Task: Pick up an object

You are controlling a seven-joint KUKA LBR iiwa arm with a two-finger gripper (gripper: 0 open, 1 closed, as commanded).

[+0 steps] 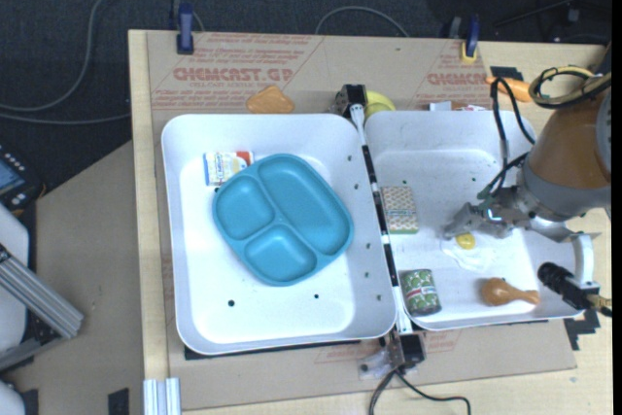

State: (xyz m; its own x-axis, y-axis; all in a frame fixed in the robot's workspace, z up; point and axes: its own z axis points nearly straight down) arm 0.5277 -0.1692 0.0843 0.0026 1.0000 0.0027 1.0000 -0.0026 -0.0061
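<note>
We see the jaws [473,224] low over the fried egg [467,246]; their opening we cannot tell. We judge it light, flat, slippery: pinch its raised yolk.

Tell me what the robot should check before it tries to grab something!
1. Gripper over the right white bin: ok.
2. Something close to grab: ok, the fried-egg toy lies right beside the gripper.
3. Gripper holding anything: cannot tell.
4. Brown drumstick toy out of the way: ok, it lies apart, nearer the front.
5. Tan sponge block and green can: ok, both rest by the bin's left wall.
6. Blue divided plate: ok, it sits in the left white bin.
</note>
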